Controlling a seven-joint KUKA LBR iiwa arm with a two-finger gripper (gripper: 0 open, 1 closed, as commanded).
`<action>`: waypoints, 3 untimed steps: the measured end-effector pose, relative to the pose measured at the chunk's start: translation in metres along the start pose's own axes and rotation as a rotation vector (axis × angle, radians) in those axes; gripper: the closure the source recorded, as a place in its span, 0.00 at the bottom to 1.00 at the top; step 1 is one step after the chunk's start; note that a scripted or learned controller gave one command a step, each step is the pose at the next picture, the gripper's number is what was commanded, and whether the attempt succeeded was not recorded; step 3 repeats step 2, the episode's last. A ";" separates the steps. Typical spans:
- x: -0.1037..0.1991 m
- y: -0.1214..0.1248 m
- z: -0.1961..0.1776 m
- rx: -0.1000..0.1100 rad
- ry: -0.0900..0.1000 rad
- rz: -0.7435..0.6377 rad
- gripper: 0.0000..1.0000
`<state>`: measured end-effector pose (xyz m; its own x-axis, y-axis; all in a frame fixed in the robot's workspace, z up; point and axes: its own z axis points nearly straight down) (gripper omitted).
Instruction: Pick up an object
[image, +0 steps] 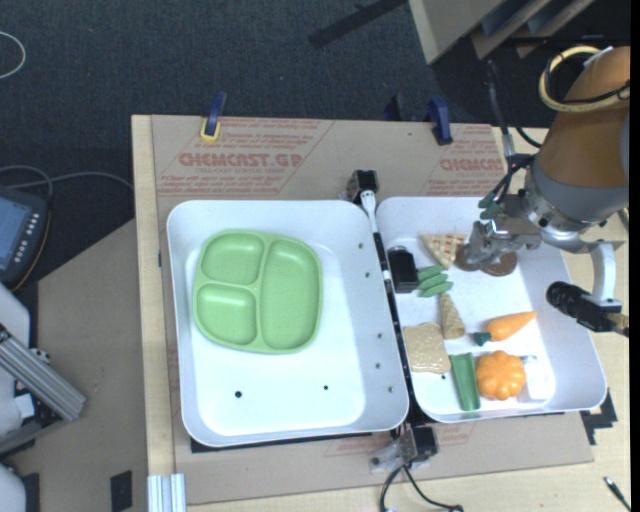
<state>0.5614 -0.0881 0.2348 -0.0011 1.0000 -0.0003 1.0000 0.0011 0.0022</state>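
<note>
Food toys are lying crowded in the right bin (570, 300), and the gripper (487, 250) is hanging low over its far part, just beside a pizza slice (441, 245). I am guessing that slice is what it is going for, since the arm is reaching in from the right and pointing down there; whether anything is actually between the fingers I cannot tell, as the wrist is hiding them, and whether they are apart or together I cannot tell either. The rest is sitting nearer me: a green pea pod (434, 283), a slice of bread (427, 348), a carrot (510, 325), a small pumpkin (499, 374) and a green stick (464, 380), all packed close, leaving little spare floor. The slice is lying near the bin's far wall and not far from the middle divider, so room for the fingers is looking tight on that side. The left bin (200, 390) is holding a green divided plate (258, 291), with plenty of bare floor around it
</note>
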 end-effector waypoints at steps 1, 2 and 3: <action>-0.004 0.005 0.018 0.005 0.000 0.001 1.00; -0.003 -0.009 0.014 0.004 0.001 0.002 1.00; -0.003 -0.009 0.014 0.004 0.001 0.002 1.00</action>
